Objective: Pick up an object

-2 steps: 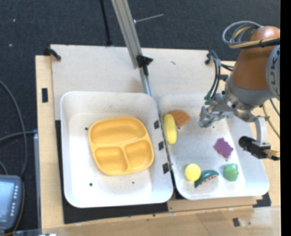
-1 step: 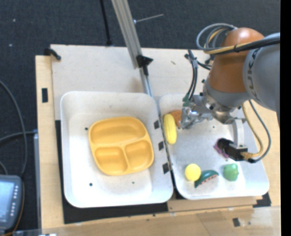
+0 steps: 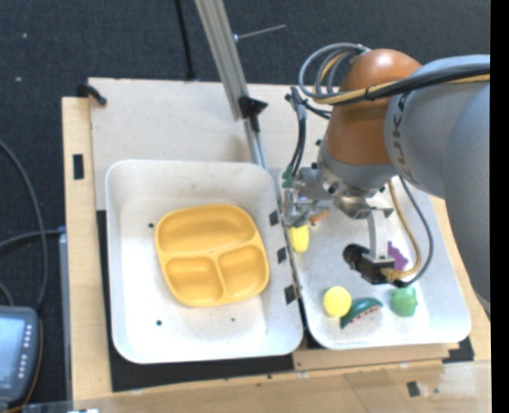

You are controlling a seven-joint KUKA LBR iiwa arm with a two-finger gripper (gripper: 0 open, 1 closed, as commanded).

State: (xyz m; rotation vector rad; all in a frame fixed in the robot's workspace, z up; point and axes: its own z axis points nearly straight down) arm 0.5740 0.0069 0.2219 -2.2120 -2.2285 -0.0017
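Note:
My gripper (image 3: 299, 224) hangs over the left edge of the right bin (image 3: 448, 312), close to the wall between the two bins. Its fingers are shut on a small yellow object (image 3: 300, 242), which sticks out just below the fingertips. On the floor of the right bin lie a yellow ball (image 3: 336, 300), a teal and red toy (image 3: 362, 311), a green ball (image 3: 403, 300) and a small purple piece (image 3: 397, 253). The grey arm with its orange band covers the back of that bin.
A yellow divided plate (image 3: 211, 254) lies in the middle of the left bin (image 3: 134, 317). A slanted metal post (image 3: 224, 54) rises behind the bins. A screen (image 3: 5, 351) sits off the bench at the lower left.

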